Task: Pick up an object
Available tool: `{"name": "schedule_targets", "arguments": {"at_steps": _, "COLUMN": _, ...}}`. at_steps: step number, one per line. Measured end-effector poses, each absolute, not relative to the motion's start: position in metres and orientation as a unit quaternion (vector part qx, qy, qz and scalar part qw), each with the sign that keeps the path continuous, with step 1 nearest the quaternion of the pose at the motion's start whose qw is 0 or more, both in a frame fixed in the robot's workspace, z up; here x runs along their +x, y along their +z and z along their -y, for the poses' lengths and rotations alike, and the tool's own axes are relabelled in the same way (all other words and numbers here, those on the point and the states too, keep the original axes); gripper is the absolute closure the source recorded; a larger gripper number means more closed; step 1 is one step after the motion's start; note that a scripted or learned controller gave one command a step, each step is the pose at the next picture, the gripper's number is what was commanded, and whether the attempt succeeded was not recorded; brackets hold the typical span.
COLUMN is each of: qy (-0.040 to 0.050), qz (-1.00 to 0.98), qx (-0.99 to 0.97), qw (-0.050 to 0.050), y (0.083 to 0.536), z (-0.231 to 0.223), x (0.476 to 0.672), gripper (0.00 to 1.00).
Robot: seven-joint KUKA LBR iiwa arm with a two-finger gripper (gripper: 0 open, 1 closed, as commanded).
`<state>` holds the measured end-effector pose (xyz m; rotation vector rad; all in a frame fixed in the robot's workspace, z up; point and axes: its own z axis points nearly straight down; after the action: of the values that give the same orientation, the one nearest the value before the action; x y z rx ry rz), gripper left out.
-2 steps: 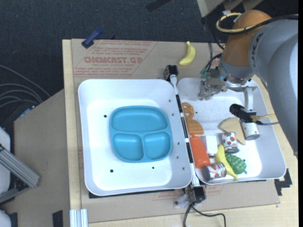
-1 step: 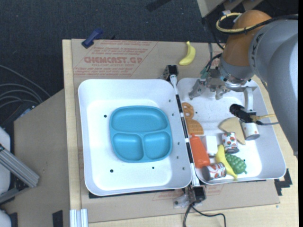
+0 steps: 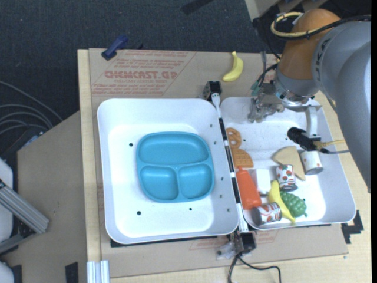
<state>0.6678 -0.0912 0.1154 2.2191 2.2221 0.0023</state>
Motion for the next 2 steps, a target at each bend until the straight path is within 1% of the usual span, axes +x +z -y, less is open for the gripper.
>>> {"name": "schedule_targets", "arguments": {"at_steps": 1, "qy": 0.0006, "qz": -0.708, "qx": 0.707, "qw": 0.0, "y": 0.115, "z": 0.091, "x": 0.668, "gripper": 0.0}}
{"name": "schedule_targets", "arguments": {"at_steps": 2, "qy": -0.0011, "qz": -0.707, "qx": 0.707, "qw": -0.001, "y": 0.084, "z": 0.111, "x": 0.662, "gripper": 0.0}}
